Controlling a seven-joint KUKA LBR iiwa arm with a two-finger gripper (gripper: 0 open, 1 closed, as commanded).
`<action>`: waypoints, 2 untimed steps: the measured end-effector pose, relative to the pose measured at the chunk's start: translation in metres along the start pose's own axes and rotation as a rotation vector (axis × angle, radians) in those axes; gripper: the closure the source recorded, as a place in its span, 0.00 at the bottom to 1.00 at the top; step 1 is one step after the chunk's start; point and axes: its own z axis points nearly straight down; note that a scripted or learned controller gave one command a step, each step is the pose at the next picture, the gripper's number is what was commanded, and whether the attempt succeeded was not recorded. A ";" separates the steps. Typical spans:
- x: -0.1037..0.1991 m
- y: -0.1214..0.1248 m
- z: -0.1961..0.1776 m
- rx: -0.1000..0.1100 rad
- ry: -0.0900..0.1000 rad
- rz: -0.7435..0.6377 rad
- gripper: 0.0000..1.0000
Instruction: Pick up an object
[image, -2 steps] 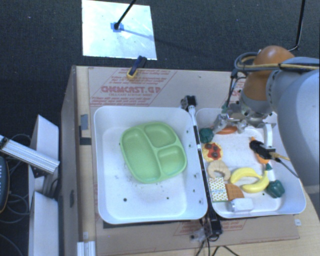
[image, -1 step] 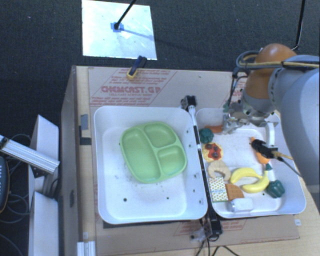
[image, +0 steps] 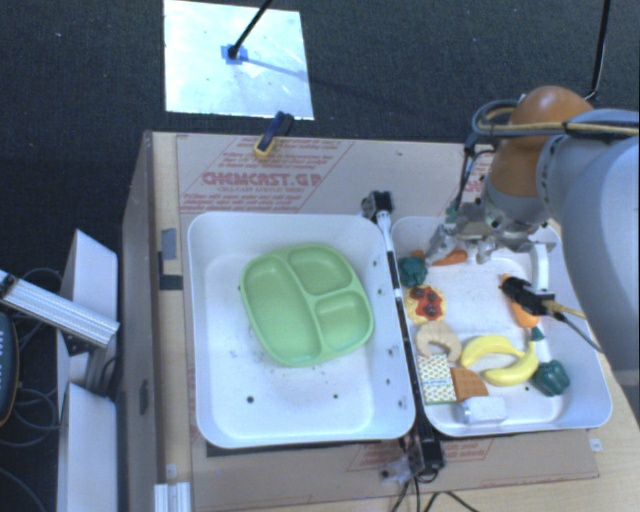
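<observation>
My gripper (image: 462, 246) hangs over the far end of the right bin (image: 590, 400), and its fingers look spread apart. An orange carrot piece (image: 452, 258) lies on the bin floor just below and between the fingertips; I cannot tell whether they touch it. A dark green vegetable (image: 411, 270) sits to the left of the gripper by the bin wall. Nearer the front lie a pizza slice (image: 427, 301), a bagel (image: 438, 341), a yellow banana (image: 500, 360) and a green pepper (image: 550, 377).
The left bin (image: 230, 400) holds a light green divided plate (image: 305, 303). A cracker (image: 435, 378), a brown toast piece (image: 467, 382) and a white block (image: 483, 408) crowd the right bin's front. An orange piece (image: 522, 314) lies near its right wall.
</observation>
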 end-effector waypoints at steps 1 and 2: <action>0.019 0.002 0.015 -0.012 0.014 0.000 0.00; 0.019 0.003 0.003 -0.016 0.013 -0.003 1.00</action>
